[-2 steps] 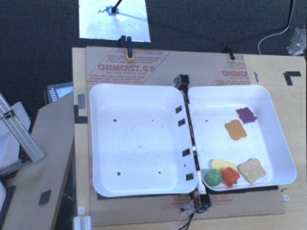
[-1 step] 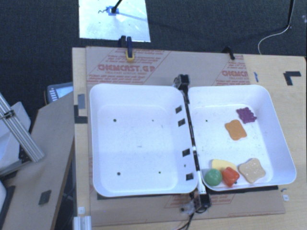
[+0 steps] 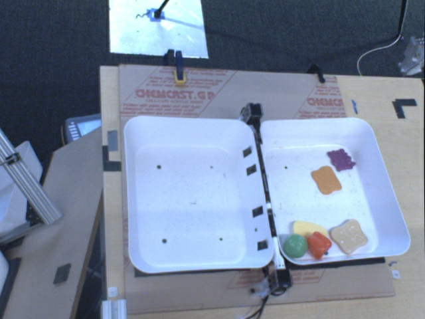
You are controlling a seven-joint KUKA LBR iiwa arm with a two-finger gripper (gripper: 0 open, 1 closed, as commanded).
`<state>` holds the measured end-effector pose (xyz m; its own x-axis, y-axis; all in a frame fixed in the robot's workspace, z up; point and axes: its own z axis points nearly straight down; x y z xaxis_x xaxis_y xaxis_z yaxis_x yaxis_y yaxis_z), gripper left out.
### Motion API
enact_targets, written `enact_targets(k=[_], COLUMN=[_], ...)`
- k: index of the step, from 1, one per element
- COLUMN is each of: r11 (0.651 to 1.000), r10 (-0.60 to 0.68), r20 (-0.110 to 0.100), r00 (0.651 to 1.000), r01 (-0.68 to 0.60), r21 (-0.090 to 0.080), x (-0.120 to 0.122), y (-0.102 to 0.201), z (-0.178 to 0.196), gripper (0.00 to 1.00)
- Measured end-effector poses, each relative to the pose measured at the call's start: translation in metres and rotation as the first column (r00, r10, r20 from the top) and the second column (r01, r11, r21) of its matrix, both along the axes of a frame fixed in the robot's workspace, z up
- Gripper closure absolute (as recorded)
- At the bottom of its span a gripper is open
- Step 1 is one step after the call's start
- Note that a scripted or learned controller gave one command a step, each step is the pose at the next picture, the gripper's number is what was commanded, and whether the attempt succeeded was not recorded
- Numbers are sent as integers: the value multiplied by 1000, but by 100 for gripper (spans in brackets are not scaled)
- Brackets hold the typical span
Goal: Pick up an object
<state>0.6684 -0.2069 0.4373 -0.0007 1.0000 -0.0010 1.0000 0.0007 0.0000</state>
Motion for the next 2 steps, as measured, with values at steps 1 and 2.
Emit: enact_targets(k=[1, 2], r11=[1000, 1000], r10=[5, 0], r20=[12, -6], r00=[1000, 1000], r01=[-5, 0], r21=[-3, 2], x=[0, 0], y=[12, 0], z=[104, -12], gripper=[100, 100])
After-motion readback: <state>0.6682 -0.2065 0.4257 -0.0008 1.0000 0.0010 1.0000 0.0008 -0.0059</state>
